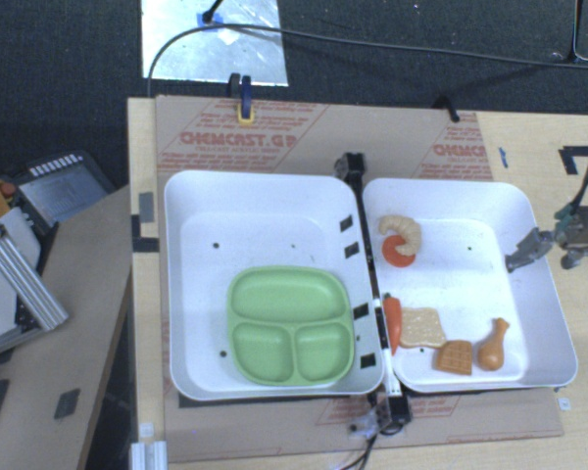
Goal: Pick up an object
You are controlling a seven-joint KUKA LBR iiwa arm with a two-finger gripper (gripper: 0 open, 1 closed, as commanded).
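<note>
Camera view looks down at a slant on two shallow white bins set side by side on a cardboard-covered bench. Left bin (191,213) sits in the middle of the frame and holds a green divided plate (291,323) with three compartments, lying flat toward the bin's lower right. Right bin (490,213) holds the small food items. A croissant (401,228) lies near its upper left corner, with a red tomato (400,251) touching it just below. Along the left wall, lower down, a red pepper (393,323) lies lengthwise, just beside a slice of bread (421,327). To the lower right of the bread sits an orange waffle-like piece (455,358), and next to that a chicken drumstick (493,345) with its thin end pointing up.

At the right edge of the frame, the gripper (525,251) hangs over the right rim of the right bin, well apart from all the food. Its dark fingertip reaches left toward the bin wall; whether it is wide or narrow cannot be told, and nothing shows in its grasp.

A yellow clamp (245,103) grips the bench's far edge, upper middle of the frame.
</note>
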